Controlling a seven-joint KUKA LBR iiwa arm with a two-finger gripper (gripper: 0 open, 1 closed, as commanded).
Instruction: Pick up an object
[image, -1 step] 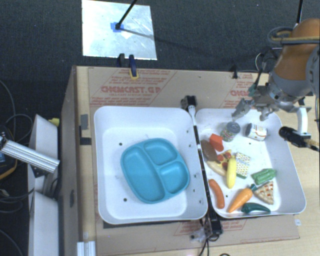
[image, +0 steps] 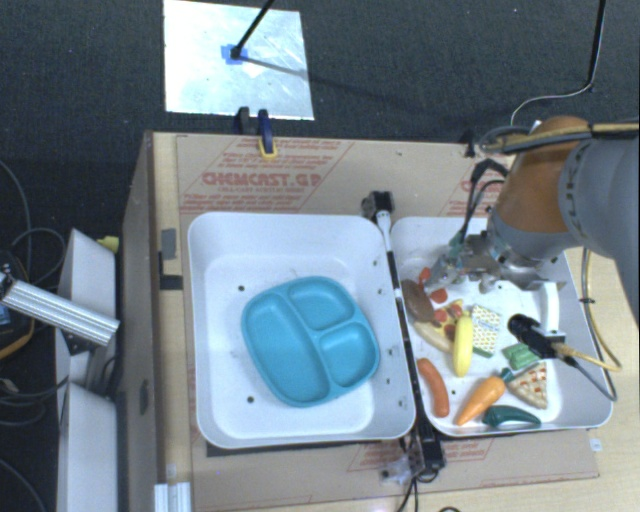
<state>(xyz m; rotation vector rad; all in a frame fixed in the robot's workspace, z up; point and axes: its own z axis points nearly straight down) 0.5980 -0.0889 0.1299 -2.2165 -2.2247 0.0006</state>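
Observation:
My gripper (image: 462, 268) hangs low over the far part of the right bin (image: 572, 400), coming off the grey wrist with its orange band. Toy food lies below and in front of it: a small red piece (image: 425, 272) just to its left, another red piece (image: 438, 296), a brown item (image: 415, 298), a yellow banana (image: 463, 346), a checked cracker (image: 486, 328), a sausage (image: 433, 385), a carrot (image: 480, 398), a pizza slice (image: 531, 384) and two green pieces (image: 520, 356) (image: 514, 418). Nothing shows between the gripper's tips.
The left bin (image: 215, 300) holds a blue divided plate (image: 309, 340). A black clamp (image: 379, 205) sits on the ridge between the two bins. The food crowds the right bin's left and near side.

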